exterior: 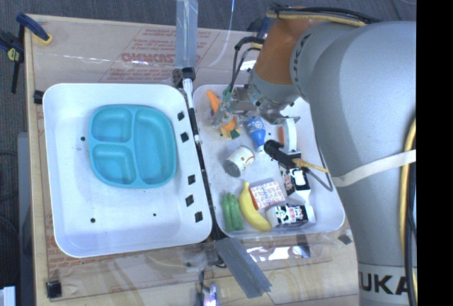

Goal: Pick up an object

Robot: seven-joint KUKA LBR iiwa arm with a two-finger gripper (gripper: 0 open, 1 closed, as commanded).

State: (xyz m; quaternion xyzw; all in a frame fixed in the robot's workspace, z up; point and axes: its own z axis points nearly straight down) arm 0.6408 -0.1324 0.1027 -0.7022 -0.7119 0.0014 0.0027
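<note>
Grey carpet surrounds the table (85, 42). Claw (230, 112) hangs low at the right bin's (320, 223) far-left corner, directly over the orange carrot (214, 100); whether its grip is apart or together is indiscernible.

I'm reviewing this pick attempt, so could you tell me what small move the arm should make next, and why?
Probably a short straight descent: the gripper hangs over the orange piece at the far end of the right bin, and nothing shows between its fingers yet.
</note>
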